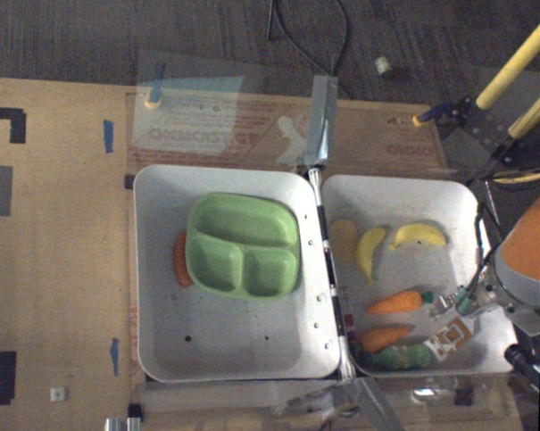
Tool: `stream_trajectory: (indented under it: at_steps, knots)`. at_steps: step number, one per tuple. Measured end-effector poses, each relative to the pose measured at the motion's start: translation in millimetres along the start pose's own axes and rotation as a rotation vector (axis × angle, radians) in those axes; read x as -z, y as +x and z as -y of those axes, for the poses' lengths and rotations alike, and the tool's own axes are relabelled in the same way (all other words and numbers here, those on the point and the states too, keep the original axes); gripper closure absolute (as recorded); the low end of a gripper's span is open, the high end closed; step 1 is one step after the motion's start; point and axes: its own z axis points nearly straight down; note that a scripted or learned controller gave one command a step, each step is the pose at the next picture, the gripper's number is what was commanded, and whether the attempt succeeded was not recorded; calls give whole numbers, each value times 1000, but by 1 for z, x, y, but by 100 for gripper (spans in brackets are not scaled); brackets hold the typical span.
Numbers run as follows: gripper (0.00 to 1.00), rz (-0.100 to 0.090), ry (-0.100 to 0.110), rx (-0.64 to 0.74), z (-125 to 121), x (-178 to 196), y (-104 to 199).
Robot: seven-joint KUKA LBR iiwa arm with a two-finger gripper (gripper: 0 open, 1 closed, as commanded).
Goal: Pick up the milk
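The milk (450, 338) was a small carton lying flat on the floor of the right bin (405, 194), toward that bin's five o'clock corner. Its visible face was white with orange-brown patches and a small dark mark, and it sat turned at a slant to the bin's walls; the print was too small to read.

The hand (456, 303) hung just at the carton's twelve o'clock, low inside the bin, a cluster of pale metal with a touch of teal at its middle. Whether it was released or clenched could not be told, and nothing showed whether it touched the carton. The arm (529, 253), with its orange band, came in from three o'clock.

At the carton's nine o'clock lay a green vegetable (400, 355) along the bin's lower wall, with one carrot (383, 337) just above it and a second carrot (397, 302) farther toward eleven o'clock. Two bananas (420, 235) (370, 249) and a pale yellow piece (343, 237) lay up at the bin's ten to twelve o'clock.

The left bin (210, 359) held a green divided plate (244, 245), with an orange item (180, 260) tucked at the plate's nine o'clock edge. Both bins rested side by side on the table (53, 263).
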Motion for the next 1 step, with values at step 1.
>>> stream_trajectory:
  at_steps: [1]
  knots:
    - [0, 0, 0, -1, 0, 0, 0]
